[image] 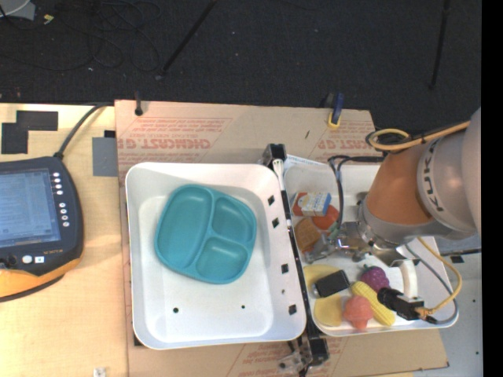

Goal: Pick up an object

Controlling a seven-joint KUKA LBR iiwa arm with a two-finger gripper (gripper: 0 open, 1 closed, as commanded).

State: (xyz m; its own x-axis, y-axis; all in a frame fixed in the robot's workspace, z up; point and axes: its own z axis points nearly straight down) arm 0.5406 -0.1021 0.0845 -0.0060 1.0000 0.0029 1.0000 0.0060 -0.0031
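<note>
Toy objects point(357, 293) piled in the right bin point(448, 309).
Gripper point(334, 242) is lowered among them; its state cannot be told.

The divided plate point(207, 233) is teal, in the left white bin point(149, 305). In the right bin point(357, 177) lie a yellow corn point(374, 303), a purple grape bunch point(375, 276), a pink fruit point(357, 311) and a black block point(330, 283). The arm point(424, 191) is grey and orange.

Grey arm point(452, 183) (orange band, yellow cable).
</note>
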